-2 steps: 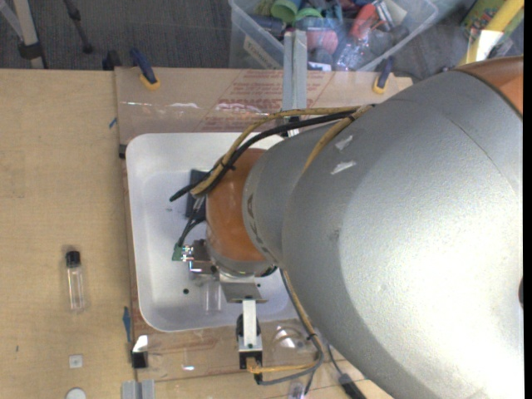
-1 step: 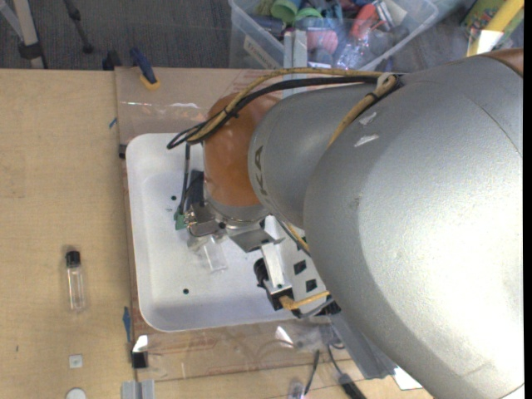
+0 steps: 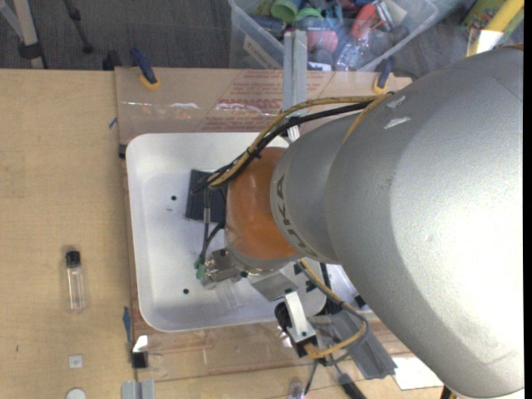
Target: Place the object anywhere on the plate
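from above, the big grey arm (image 3: 416,214) reaches in from the right and covers most of the white bin (image 3: 150,223), its orange band (image 3: 253,214) hanging over the bin's middle. the claw (image 3: 218,266) sits low under that band near the bin floor, tucked among cables and a small green fitting, and i cannot tell how it stands or whether it has anything in it.

as for the object to be placed, i can't pick it out with any certainty. a dark flat piece (image 3: 199,191) shows beside the band at the bin's far side, but whether that is the object, the plate or part of the tool is not clear. no plate is plain to me either; the arm hides much of the bin.

my judgement: the arm looks to be working down at the bin floor, so a slow, straight lift would suit, keeping clear of the bin wall. a small glass vial (image 3: 75,279) lies on the wooden bench (image 3: 50,156), well apart from the bin.
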`<act>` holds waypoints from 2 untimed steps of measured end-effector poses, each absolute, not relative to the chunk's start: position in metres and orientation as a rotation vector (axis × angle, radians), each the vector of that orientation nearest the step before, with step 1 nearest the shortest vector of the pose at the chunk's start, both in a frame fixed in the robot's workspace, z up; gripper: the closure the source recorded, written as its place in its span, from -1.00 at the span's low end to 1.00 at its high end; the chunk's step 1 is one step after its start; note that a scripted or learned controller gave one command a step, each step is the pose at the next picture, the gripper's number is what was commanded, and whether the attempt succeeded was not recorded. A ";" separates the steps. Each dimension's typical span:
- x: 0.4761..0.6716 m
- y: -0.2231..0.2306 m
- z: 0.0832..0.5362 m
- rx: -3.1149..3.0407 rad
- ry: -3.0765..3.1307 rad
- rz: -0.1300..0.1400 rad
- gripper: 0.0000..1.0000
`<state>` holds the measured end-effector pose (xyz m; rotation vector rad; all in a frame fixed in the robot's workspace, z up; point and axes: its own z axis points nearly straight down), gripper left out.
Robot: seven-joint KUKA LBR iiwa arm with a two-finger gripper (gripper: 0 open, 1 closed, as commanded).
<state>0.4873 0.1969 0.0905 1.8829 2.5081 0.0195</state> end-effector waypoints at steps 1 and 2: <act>0.488 0.197 0.090 1.883 2.507 0.020 -1.00; 0.489 0.197 0.100 1.886 2.503 0.023 1.00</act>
